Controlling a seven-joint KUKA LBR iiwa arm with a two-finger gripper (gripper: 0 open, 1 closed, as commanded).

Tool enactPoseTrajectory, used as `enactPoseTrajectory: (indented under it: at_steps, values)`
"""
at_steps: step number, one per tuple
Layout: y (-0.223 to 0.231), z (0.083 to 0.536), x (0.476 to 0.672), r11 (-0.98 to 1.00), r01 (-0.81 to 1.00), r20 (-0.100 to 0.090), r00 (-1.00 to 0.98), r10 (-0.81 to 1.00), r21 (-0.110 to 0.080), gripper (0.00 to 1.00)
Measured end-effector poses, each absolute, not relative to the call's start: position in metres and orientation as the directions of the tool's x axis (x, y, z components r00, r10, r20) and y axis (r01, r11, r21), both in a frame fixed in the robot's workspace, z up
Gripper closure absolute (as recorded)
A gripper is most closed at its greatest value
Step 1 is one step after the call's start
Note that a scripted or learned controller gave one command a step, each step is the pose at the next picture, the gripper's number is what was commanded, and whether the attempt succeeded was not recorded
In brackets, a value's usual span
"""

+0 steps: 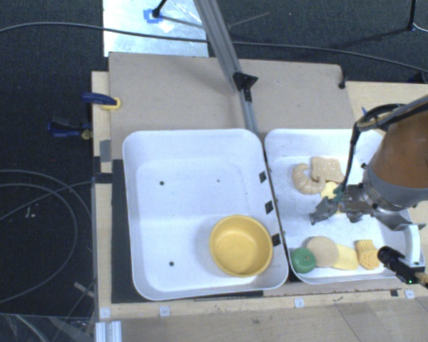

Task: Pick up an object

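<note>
The right bin holds several small items. A beige curved piece and a tan square piece lie near its back. Along its front lie a green round piece, a beige dome, a yellow wedge and a small orange waffle-like piece. My gripper hangs over the middle of the right bin, just in front of a small yellow item. Its dark fingers sit low near the bin floor, with nothing visibly between them.
A yellow bowl sits in the front right corner of the left bin. A slanted metal pole crosses the back of the bench. Blue and yellow clamps grip the bench's left edge.
</note>
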State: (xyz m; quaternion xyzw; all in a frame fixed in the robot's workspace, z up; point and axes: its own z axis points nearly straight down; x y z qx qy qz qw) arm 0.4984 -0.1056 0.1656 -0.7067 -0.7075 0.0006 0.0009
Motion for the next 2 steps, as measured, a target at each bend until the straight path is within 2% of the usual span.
enactPoseTrajectory:
  at_steps: [1, 2]
  values:
    - [-0.106, 0.105, 0.494, 0.001, 1.0, 0.001, -0.001, 1.0, -0.001, 0.0]
    - [-0.105, 0.091, 0.494, 0.001, 1.0, 0.0, -0.001, 1.0, 0.0, 0.0]
